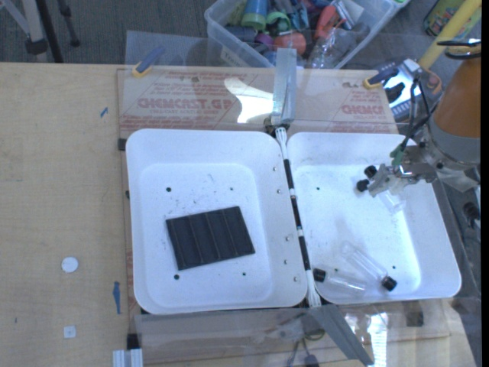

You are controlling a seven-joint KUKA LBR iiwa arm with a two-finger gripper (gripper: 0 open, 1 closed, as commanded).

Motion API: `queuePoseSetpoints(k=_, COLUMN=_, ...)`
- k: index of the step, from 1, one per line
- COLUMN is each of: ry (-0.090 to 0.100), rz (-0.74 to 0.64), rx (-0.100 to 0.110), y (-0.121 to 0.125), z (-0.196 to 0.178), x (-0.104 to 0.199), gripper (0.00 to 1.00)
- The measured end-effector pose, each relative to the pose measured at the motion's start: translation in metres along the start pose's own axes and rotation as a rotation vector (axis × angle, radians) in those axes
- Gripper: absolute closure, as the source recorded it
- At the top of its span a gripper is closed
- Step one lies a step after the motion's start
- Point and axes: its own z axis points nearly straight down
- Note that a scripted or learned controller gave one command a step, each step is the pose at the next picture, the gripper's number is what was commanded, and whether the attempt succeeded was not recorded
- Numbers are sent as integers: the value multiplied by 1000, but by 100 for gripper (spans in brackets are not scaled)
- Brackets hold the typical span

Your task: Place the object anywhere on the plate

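Fingers [386, 191] hang over the upper right part of the right bin [439, 277], at the end of the arm [464, 105] reaching in from the right. They are pale against the white floor, and I cannot tell whether they are spread or pressed together. Two clear tubes with black caps lie flat near the front edge of the same bin, well apart from the fingers. The longer tube [361, 264] slants down to its cap at the right, and the shorter tube [342, 283] has its cap at the left, close to the divider. Whether the two tubes touch cannot be told. The dark ribbed plate [210, 238] lies flat in the middle of the left bin [153, 167], turned slightly askew. Both bins rest on a light wooden surface [53, 167], where a small white disc [69, 264] sits left of them.
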Motion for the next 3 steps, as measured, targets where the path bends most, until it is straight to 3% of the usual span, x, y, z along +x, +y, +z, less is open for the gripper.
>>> queuePoseSetpoints(k=1, ry=-1, rz=-480, rx=-2, y=58, z=26, x=57, gripper=100)
queuePoseSetpoints(k=2, ry=-1, rz=-658, rx=-3, y=120, z=-24, x=122, gripper=100)
queuePoseSetpoints(k=3, ry=1, rz=-380, rx=5, y=115, z=26, x=184, gripper=100)
